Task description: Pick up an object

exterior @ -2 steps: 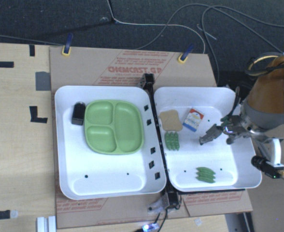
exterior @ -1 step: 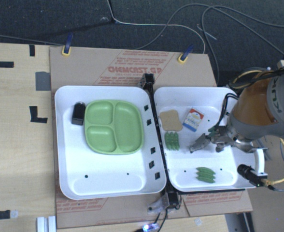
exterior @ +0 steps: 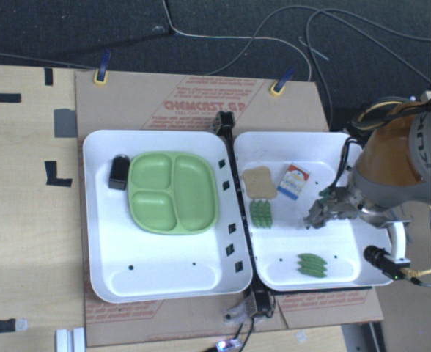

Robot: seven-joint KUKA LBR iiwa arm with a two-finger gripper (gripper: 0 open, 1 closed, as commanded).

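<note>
Two bins; tool [exterior: 317,217] low in right bin [exterior: 325,141], near pea pod [exterior: 312,265].

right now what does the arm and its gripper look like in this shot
The arm is bulky and rounded: a wide orange band over a grey wrist section. Black cables loop across its top. The gripper is a small dark grey metal cluster at the wrist's left end. A white bracket with a black fitting sits below it.
</note>
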